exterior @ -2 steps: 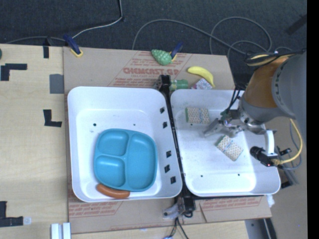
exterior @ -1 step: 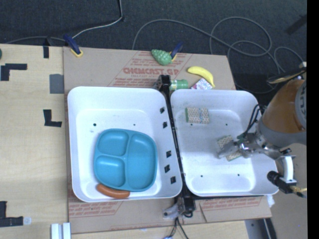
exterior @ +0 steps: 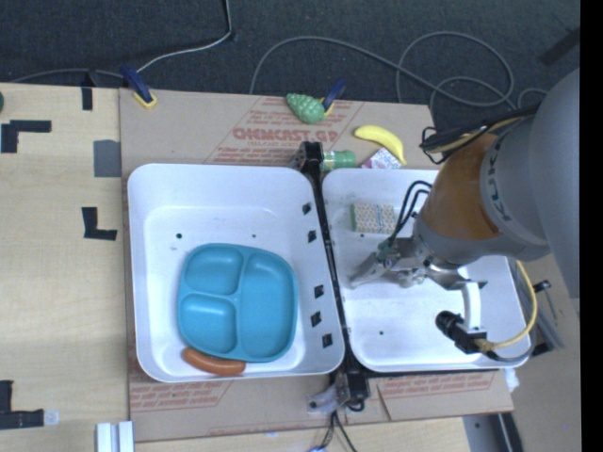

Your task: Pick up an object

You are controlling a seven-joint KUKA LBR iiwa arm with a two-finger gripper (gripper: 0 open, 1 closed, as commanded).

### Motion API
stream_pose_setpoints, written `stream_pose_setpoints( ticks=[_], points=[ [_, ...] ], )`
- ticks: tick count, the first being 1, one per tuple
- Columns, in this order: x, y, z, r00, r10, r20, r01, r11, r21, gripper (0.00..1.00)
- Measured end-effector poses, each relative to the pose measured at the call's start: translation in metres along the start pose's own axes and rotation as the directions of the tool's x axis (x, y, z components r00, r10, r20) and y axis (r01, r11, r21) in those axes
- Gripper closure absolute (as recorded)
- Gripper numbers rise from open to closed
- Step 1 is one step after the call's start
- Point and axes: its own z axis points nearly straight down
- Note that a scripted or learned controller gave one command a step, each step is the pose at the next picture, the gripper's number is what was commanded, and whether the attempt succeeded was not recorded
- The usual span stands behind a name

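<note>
The gripper (exterior: pixel 363 273) hangs low in the right bin (exterior: pixel 415 347), fingers spread and holding nothing. The sponge (exterior: pixel 374 217) lies just behind it; plate (exterior: pixel 237 301) and sausage (exterior: pixel 214 363) sit far left.

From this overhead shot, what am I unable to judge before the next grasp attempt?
- Gripper, camera view: small and blurred over the right bin; grasp state unreadable.
- Right bin's far right side: covered by the arm.
- Patterned object in the right bin: too blurred to identify.
- Orange sausage-like item in the left bin: partly tucked under the blue divided plate.
- Items behind the bins, green object, yellow banana-like one: too small to confirm.
</note>
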Motion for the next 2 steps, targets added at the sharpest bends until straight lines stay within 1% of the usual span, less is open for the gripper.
stream_pose_setpoints(
  ticks=[1,2],
  points=[
    [-0.004,0.079,0.001,1.0,0.002,0.004,-0.002,1.0,0.001,0.0],
    [-0.005,0.128,0.003,1.0,0.002,0.007,-0.003,1.0,0.024,0.0]
  ],
)
